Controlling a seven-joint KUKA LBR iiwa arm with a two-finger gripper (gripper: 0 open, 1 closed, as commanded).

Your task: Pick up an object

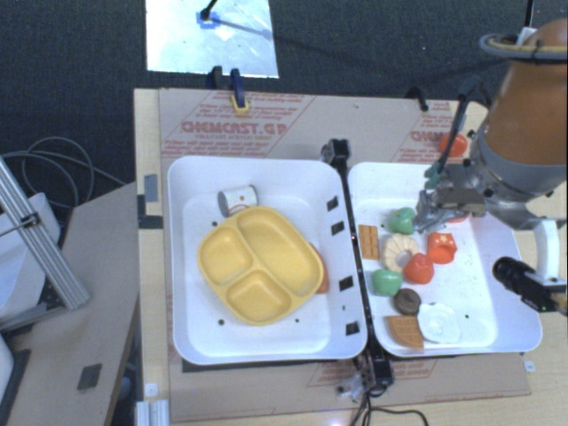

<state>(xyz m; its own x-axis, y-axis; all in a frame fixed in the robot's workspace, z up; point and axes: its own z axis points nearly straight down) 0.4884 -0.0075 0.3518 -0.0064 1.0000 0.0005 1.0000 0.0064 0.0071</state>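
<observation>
Both bins [191,327] are showing white. The divided plate [258,264] is showing pale yellow — the cup [237,200] white. Right-hand toys are showing green [401,219], red-orange [441,248], brown [407,301] and white [439,322] — arm band [531,114] orange.

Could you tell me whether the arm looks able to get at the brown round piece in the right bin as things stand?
Probably yes. The brown round piece lies uncovered in the right bin, with the gripper above that same bin. The red piece and white disc crowd it closely.
</observation>
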